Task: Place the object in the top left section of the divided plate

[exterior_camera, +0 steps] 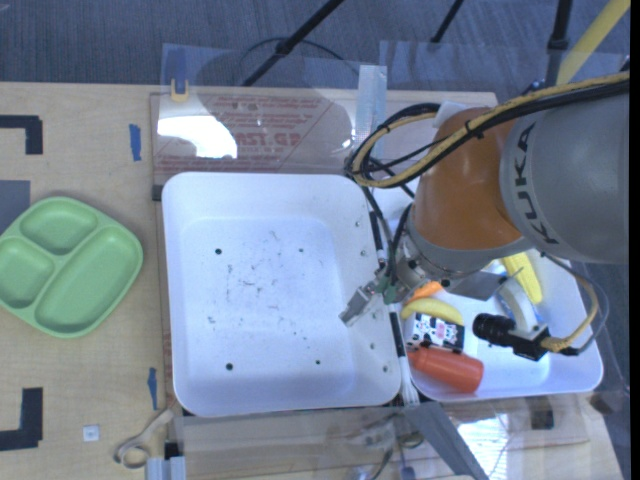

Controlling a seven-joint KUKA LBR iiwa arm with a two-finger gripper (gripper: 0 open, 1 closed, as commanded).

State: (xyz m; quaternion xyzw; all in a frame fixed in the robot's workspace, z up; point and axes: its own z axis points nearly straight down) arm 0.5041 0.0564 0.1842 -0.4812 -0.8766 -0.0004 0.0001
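The green divided plate (68, 265) lies on the bench, left of both bins, with two small sections on its left and one long section on its right. My gripper (368, 301) hangs low over the wall between the two bins, a grey metal tip reaching over the left bin's right edge. Just right of it in the right bin lie a small orange piece (428, 290), a yellow banana-like piece (433, 311), a black-and-white card (437, 335) and a red-orange cylinder (449, 367). I see nothing clearly held between the fingers.
The left white bin (200, 208) has only scuffs and dots on its floor. The right bin (585, 368) is largely covered by the arm; another yellow object (523, 275) lies at its right. A clear plastic sheet (260, 118) stands behind the bins.
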